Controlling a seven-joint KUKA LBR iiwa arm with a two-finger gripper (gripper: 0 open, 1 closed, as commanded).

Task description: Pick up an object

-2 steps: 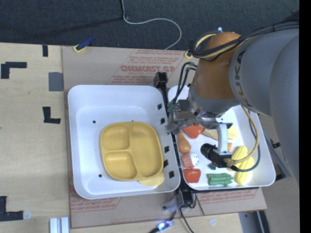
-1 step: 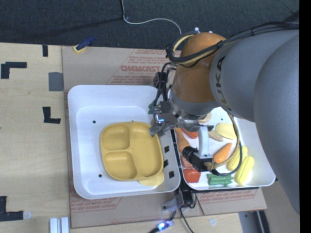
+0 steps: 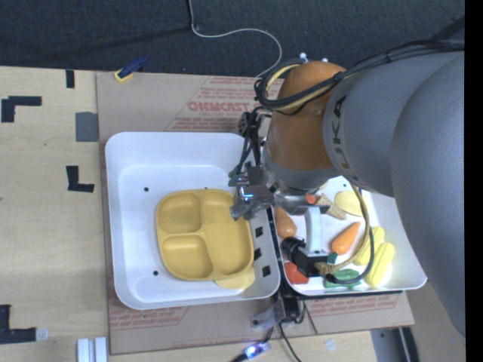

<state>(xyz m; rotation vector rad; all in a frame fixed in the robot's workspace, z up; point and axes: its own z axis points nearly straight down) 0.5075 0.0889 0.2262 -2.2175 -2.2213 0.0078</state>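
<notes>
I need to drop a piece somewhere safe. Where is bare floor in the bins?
The left bin has bare floor along its far and left sides, around the yellow divided tray. The right bin is crowded with toy food under the arm.

The grey arm (image 3: 400, 119) with its orange band (image 3: 302, 119) is reaching in from the right and hanging over the right bin (image 3: 404, 277), where toy foods are lying — an orange carrot (image 3: 346, 237), yellow pieces (image 3: 381, 262), something green (image 3: 343, 277) and something red (image 3: 294, 272). In the left bin (image 3: 128, 202) a yellow divided tray (image 3: 200, 236) is sitting flat — its right edge just beside the wall between the bins.
</notes>
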